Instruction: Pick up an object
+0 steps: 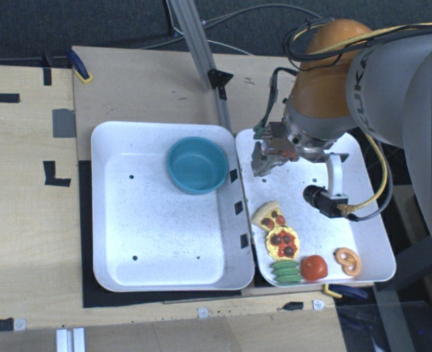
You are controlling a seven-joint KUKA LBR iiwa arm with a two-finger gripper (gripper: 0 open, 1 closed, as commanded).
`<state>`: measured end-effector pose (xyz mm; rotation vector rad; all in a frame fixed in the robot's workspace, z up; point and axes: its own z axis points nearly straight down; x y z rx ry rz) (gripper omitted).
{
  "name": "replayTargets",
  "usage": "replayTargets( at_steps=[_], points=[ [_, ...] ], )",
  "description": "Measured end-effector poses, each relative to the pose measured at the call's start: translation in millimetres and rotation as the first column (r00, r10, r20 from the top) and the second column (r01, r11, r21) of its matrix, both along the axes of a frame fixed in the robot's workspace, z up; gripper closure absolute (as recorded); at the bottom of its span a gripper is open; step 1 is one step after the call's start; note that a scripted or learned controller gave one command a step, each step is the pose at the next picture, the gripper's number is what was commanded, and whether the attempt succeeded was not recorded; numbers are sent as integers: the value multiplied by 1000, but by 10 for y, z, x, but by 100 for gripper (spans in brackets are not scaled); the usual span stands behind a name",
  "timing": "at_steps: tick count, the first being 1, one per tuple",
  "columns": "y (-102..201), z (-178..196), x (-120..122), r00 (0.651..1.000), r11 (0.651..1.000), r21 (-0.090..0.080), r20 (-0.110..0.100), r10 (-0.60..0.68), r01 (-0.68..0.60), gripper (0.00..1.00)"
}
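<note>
gripper [262, 166] hung over the upper left corner of the right bin [370, 233], tight to the wall shared with the left bin [127, 218], and wide or narrow, couldn't tell from this angle. lower in the view sat the toys: a pizza slice [268, 216] nearest, a round pizza [282, 242] touching it, what looked like a green pea pod [286, 271], a red tomato [314, 267] just beside that, a pretzel [347, 261]. across the wall, a blue bowl [196, 164] in the left bin
</note>
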<state>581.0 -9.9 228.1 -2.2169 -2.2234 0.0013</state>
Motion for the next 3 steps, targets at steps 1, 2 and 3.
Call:
replayTargets(
  at_steps=[1, 2, 3],
  points=[
    [470, -65, -188, 1000, 1000, 0, 0, 1, -1, 100],
    [901, 72, -539, 1000, 1000, 1, 1, 2, -2, 100],
    [877, 65, -534, 1000, 1000, -1, 1, -2, 2, 0]
  ],
)
